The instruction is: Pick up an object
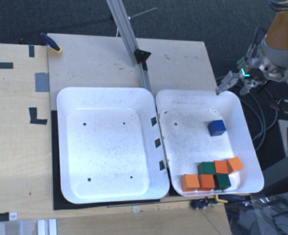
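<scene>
Surface: we see a pale wooden surface [16, 131] on dark carpet, with a lighter board [95, 58] behind the bins and grey tape marks at its 9 o'clock side.
Left bin: we find the left bin [60, 102] white and speckled, four small dark dots on its floor.
Right bin: the right bin [242, 111] sits just beside the left one, their rims touching along the middle.
Blue cube: we see a blue cube [216, 128] alone, toward 2 o'clock of the right bin's floor, well apart from the other blocks.
Block cluster: at 5 o'clock of the right bin we count three orange blocks in a row with others: one [189, 182] at the near left, one [207, 181] beside it, and a pair [228, 166] behind; two green blocks [207, 168] [223, 181] sit among them, touching.
Arm: we see the arm [278, 33] at 2 o'clock of the view, outside the right bin.
End effector: the end effector [234, 81] hangs just off the right bin's far corner, a cyan light [243, 72] near it; we cannot tell whether it is open or closed.
Pole: a grey metal pole [124, 23] slants down from 12 o'clock to the gap between the bins.
Clamp: a blue and yellow clamp [51, 42] lies at the board's 10 o'clock corner.
</scene>
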`<state>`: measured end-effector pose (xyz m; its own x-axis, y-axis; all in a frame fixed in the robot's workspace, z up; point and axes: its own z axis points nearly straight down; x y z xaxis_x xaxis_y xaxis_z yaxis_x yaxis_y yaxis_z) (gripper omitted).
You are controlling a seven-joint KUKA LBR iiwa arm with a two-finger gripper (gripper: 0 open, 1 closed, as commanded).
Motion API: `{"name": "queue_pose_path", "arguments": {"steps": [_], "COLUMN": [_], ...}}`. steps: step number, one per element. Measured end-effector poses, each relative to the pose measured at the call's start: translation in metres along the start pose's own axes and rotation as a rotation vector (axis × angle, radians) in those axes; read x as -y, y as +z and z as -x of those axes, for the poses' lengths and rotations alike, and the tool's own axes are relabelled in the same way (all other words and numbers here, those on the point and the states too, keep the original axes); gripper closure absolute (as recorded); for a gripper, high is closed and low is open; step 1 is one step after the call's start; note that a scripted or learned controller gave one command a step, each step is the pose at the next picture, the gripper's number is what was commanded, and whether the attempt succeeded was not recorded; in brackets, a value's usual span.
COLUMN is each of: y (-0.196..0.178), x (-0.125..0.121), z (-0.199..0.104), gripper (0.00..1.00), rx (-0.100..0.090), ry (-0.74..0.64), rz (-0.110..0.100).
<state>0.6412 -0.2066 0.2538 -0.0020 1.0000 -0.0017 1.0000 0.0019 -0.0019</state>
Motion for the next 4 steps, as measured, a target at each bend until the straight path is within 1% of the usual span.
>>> {"name": "queue_pose_path", "arguments": {"steps": [1,3,4], "y": [0.045,0.133,0.120], "x": [0.006,0.005,0.003], "z": [0.000,-0.004,-0.004], "gripper": [0.00,0.00,1.00], "rx": [-0.001,-0.002,0.000], "ry": [0.001,0.000,-0.002], "rz": [-0.003,-0.004,0.000]}}
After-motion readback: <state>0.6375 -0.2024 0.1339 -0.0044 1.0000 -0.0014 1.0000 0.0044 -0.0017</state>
